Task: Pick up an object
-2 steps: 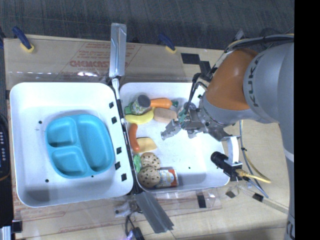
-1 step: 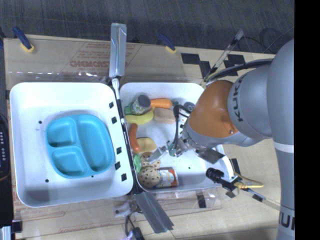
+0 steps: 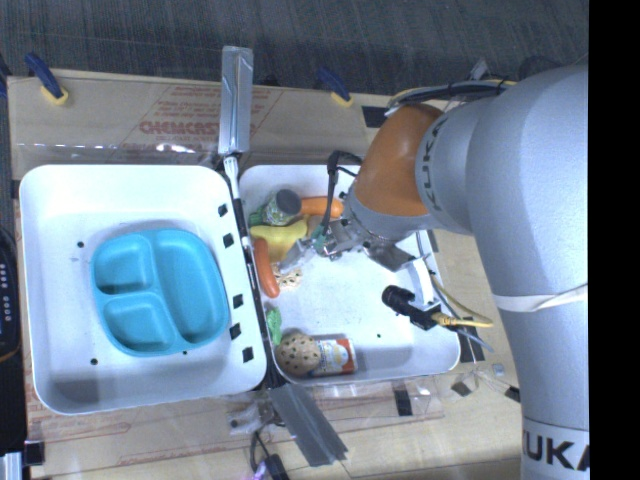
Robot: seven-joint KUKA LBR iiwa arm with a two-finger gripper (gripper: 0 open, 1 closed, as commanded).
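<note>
1. Camera view, layout: two white bins sit side by side on the desk (image 3: 100,108). The left bin (image 3: 60,228) has a blue divided tray (image 3: 158,290) in it. The right bin (image 3: 350,308) has all the loose items.
2. Camera view, arm: the arm (image 3: 500,198) reaches in from the right, wrist low over the upper-left part of the right bin. The end effector (image 3: 298,258) points at the clutter along the dividing wall.
3. Camera view, end effector state: can't tell how far open it is, the wrist and clutter hide it. Can't tell if it has hold of anything either. Nothing is clearly lifted.
4. Camera view, candidate targets:
   - yellow item (image 3: 280,236), just above the tip, touching or nearly so
   - orange carrot-shaped item (image 3: 266,268), just beside the tip, against the bin wall
   - small pale item (image 3: 290,281), right under the tip
   - dark green item (image 3: 283,204) and orange piece (image 3: 318,206), further up near the back wall
5. Camera view, rest: a round speckled item (image 3: 294,350) and a labelled can (image 3: 336,355) on its side sit together at the bin's near edge, well apart from the tip.
6. Progress, my judgement: the reach is done and the tool is down at the pile. No grasp confirmed. All items look to be resting in the bin.
7. Left to do, my judgement: secure one item, likely the yellow or the orange one, then lift it clear of the bin. The tight cluster risks a slip or a double grab.
</note>
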